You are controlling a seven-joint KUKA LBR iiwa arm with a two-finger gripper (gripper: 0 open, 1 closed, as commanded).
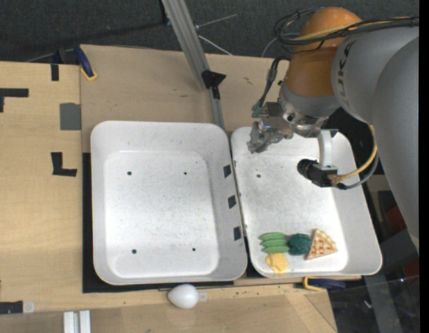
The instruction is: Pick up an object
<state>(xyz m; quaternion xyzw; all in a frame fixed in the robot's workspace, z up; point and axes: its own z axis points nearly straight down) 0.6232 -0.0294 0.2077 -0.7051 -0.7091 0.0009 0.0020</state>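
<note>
Grey arm's gripper (259,139) is hovering at the right bin's (353,207) 11 o'clock, toys (297,245) sitting untouched at 6.

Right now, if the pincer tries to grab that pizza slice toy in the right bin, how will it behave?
The pizza slice lies flat, so it probably won't roll but may be hard to get under. It looks small, likely light. It touches the dark green toy, so a push could shove both.

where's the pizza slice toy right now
The pizza slice toy lies in the right bin, near its front right corner, just right of the dark green toy, well away from the gripper at the bin's far left corner.
</note>
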